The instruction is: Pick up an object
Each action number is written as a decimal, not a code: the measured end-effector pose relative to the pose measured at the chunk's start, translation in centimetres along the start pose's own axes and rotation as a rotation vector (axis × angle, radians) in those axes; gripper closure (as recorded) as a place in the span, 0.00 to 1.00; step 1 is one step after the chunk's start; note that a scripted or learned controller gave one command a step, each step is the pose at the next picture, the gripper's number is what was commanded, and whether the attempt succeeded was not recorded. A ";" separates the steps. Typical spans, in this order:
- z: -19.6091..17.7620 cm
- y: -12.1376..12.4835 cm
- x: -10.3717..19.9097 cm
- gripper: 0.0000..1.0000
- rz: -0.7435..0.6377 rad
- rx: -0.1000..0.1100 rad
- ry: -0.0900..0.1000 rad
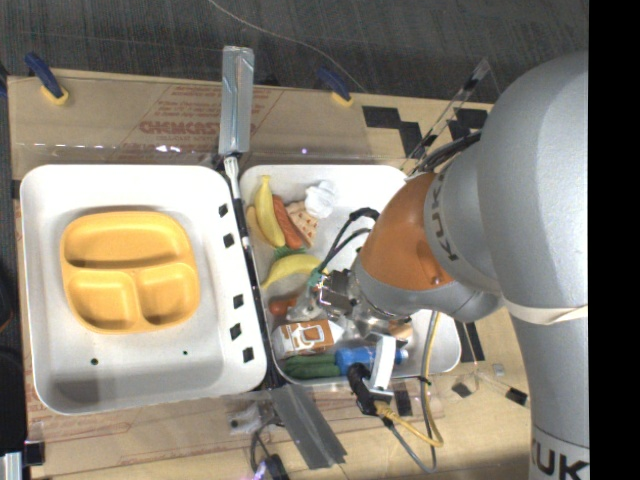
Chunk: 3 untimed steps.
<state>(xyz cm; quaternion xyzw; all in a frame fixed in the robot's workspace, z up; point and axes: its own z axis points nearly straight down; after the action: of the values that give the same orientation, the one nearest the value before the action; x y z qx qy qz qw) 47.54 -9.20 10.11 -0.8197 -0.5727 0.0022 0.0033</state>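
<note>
Best bet for the pick: the banana (288,268), lying about halfway along the left wall of the right bin (380,176). Looks like toy plastic, so guessing light, stiff and a bit slick. Curved too, so better taken across the fat middle than at the tapered ends, where it would likely squirt out.

Tool (332,293) parked just right of it, low over the clutter. Can't tell if open or closed, tucked under the wrist.

Crowded there: brown box (305,336) just toward the near edge, then a green piece (310,368) and a blue piece (355,356) along the near wall. Second banana (264,213), a red piece (288,224) and a cracker (304,224) up by the far left corner.

Over in the left bin (40,348), just a yellow tray (130,268) sitting mid-bin.
</note>
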 end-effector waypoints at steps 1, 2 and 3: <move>-9.1 6.3 3.6 0.00 0.450 -0.005 0.001; -8.9 10.2 5.3 0.00 0.517 -0.003 0.000; -2.5 4.9 -2.5 0.00 0.566 0.005 -0.005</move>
<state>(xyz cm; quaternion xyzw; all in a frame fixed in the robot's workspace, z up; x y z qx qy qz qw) 51.28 -13.21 12.56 -0.9470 -0.3210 0.0063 0.0031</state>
